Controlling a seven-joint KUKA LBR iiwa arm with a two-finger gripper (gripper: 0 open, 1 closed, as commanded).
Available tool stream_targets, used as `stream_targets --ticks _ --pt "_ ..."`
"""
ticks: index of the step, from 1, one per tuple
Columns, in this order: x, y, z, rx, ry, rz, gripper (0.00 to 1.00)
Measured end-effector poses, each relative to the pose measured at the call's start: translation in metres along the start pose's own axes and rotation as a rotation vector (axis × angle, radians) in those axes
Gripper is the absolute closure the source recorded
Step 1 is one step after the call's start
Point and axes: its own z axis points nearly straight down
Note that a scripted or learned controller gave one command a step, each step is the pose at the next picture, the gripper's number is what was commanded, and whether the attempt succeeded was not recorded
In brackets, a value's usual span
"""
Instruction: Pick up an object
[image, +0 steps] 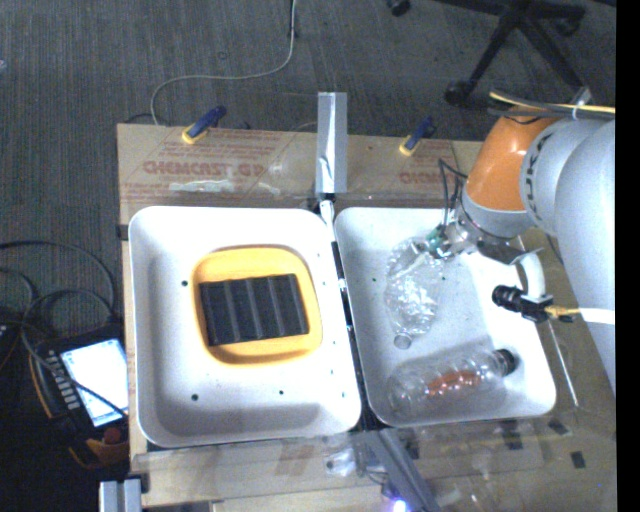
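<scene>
I see my gripper (443, 240) over a crinkled clear bottle (412, 290) (fingers' state unclear), a smoother bottle (450, 382) nearby.

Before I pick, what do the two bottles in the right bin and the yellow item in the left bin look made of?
Upper bottle: thin clear plastic, crumpled and glinting. Lower bottle: clear plastic, glossy, orange contents showing through, dark cap. Yellow item: looks like matte moulded plastic around a dark ribbed panel; material uncertain.

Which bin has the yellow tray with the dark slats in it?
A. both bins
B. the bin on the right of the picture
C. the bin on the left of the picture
C: the yellow tray lies in the left bin, while the right bin has clear plastic bottles.
</scene>
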Motion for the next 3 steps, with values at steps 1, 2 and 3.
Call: stream_targets --ticks 1,2,3 --pt "0.032 -0.053 -0.002 -0.001 -0.001 -0.052 0.0" --pt "0.033 -0.05 -0.012 -0.005 0.0 -0.053 1.0" --pt "0.086 -0.006 -0.09 0.019 0.009 0.031 1.0"
